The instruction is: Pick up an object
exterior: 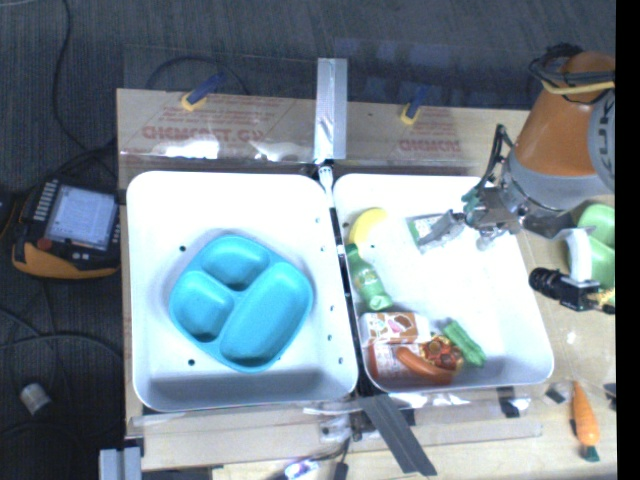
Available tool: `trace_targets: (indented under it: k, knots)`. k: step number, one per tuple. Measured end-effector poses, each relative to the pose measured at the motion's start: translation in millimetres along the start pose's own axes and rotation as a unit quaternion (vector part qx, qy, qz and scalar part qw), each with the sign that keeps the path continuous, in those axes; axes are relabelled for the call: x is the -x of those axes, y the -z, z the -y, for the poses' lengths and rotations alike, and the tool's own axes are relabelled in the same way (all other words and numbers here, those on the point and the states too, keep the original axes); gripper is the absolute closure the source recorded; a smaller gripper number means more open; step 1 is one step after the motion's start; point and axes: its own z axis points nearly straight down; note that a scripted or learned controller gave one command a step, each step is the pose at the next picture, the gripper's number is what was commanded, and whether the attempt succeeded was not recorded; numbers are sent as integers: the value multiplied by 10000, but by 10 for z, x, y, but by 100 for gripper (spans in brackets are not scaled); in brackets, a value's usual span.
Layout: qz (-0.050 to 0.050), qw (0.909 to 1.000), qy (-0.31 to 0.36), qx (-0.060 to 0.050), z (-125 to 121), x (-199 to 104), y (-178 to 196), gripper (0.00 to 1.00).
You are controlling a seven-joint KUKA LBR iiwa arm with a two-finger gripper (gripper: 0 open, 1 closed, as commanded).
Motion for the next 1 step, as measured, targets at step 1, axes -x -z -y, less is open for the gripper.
trace_targets:
  k: [1]
  knots:
    - [7, 10000, 26, 1, -803, -456, -285, 0]
